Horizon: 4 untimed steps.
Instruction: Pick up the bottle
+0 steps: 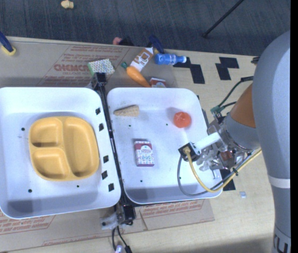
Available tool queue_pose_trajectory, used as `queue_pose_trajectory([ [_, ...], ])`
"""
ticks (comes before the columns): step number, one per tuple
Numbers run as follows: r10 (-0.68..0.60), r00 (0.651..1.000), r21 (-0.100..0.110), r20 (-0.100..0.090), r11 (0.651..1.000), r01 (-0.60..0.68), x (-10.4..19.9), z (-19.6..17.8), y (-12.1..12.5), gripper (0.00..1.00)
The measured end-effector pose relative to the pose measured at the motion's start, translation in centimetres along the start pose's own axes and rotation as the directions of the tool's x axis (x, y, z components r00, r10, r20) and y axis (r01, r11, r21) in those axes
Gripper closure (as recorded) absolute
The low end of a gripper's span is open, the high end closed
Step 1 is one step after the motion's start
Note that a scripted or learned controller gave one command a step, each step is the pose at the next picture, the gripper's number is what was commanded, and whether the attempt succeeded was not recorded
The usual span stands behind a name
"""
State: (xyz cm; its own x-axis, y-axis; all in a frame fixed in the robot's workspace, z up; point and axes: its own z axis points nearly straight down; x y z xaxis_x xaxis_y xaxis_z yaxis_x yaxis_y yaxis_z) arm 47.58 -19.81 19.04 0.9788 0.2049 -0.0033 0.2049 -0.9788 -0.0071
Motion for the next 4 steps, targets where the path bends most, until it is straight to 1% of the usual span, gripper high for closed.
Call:
queue_pose_trajectory([
  [1, -0.003, 1.000, 0.000, 0.002, 1.000, 0.003, 0.6, 0.2, -2.9, 1.00],
  [2, -0.001, 1.000, -0.002, -0.001, 1.000, 0.001, 0.5, -1.8, -2.3, 1.00],
  [3, 0.000, 1.000, -0.001, 0.001, 1.000, 0.000, -0.3, 0.3, 1.2, 1.00],
  [4, -0.042, 0.999, 0.000, 0.001, 0.999, 0.042, 0.3, 1.0, -1.3, 1.00],
])
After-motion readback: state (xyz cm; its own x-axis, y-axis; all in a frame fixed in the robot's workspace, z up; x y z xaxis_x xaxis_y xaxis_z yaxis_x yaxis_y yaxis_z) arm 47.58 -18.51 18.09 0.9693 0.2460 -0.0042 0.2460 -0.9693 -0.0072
